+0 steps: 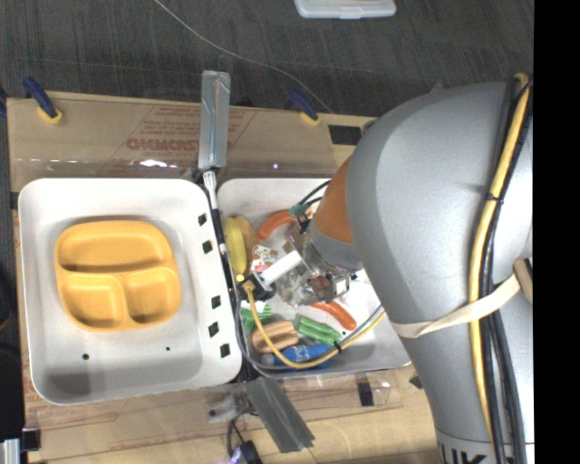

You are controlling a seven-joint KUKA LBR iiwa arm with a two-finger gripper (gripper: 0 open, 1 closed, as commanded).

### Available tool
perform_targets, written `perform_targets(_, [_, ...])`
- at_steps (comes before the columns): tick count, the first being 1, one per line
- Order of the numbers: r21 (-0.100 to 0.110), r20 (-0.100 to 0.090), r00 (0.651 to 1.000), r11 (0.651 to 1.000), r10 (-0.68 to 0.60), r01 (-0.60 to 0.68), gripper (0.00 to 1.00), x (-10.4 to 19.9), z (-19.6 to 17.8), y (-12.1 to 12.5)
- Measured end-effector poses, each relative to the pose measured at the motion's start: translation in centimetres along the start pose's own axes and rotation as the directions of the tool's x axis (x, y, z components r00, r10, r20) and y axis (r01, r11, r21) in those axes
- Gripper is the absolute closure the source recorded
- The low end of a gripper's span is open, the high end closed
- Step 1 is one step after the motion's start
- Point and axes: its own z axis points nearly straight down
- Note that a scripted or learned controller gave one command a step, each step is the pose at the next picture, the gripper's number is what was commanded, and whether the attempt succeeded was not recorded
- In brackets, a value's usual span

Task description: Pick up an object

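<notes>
While one yellow tray (116, 274) fills the left bin (36, 272), pincer (304, 281) state unclear.

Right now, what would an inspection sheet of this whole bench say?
Surface: bench bears two white bins side by side.
Job's things: right bin holds a jumble of small toys: a yellow piece, a hot dog, green and orange bits.
Clutter: left bin holds a yellow tray.
Grippers: gripper down among the toys; grasp cannot be told.
Cables: yellow cable along the arm; thin wire on the floor.
Surroundings: blue clamps; white lid at the top edge.
</notes>
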Motion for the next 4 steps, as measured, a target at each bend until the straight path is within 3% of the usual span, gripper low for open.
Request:
perform_targets(1, [-0.001, -0.001, 0.979, 0.979, -0.205, 0.205, 1.0, -1.3, 0.2, 3.4])
perform_targets(2, [-0.003, -0.004, 0.99, 0.99, 0.138, -0.138, 1.0, 2.4, -0.7, 1.2])
perform_targets(3, [-0.006, -0.005, 0.994, 0.994, -0.111, 0.111, 1.0, 1.0, -9.9, -2.9])
perform_targets(4, [-0.007, -0.007, 1.0, 1.0, 0.007, -0.007, 1.0, -3.6, -16.7, -6.2])
